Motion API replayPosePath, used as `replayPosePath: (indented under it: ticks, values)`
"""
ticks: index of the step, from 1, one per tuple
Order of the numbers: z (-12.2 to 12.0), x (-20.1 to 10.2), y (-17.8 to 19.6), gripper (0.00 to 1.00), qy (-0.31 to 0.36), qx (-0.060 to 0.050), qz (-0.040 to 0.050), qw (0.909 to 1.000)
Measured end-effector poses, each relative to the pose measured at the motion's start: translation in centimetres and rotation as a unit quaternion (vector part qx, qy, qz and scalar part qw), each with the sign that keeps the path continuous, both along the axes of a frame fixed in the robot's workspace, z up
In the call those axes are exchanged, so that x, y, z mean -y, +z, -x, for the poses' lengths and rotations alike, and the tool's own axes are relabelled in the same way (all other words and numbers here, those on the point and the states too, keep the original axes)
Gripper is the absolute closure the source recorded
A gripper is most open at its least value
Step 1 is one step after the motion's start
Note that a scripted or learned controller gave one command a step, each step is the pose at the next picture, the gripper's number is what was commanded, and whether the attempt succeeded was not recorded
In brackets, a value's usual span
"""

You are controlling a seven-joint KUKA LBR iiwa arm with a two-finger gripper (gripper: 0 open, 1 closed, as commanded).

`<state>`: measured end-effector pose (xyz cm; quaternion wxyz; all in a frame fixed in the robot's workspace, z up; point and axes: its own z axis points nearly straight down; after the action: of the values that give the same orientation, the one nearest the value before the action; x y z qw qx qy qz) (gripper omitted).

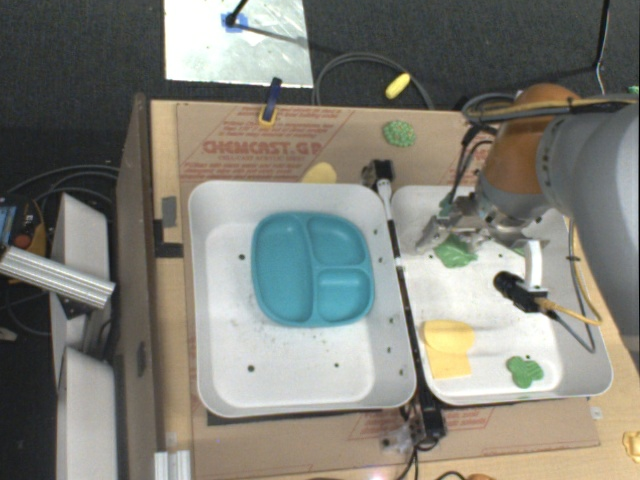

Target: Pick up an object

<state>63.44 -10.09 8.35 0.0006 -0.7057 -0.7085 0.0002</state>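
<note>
My gripper [457, 230] hangs over the far left part of the right bin [580, 368], its fingers spread open. A small green object [456, 255] lies on the bin floor just below and between the fingertips, and I cannot tell whether they touch it. Nothing is lifted. A yellow block [448, 347] lies near the front of the same bin. Another green piece [524, 371] sits at the bin's front right. The left bin [225, 368] holds a blue divided plate [311, 269].
Behind the bins, on the cardboard, lie a yellow piece [320, 174], a green round thing [399, 133] and a blue-and-yellow tool [270, 104]. The grey arm [590, 168] covers the right bin's far right. A rim [397, 278] divides the two bins.
</note>
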Motion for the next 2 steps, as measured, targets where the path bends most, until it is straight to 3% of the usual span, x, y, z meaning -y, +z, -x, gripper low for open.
replayPosePath:
  ticks: [2]
  values:
    - [-0.2,1.9,1.0,0.00,-0.002,0.002,0.0007,1.0000]
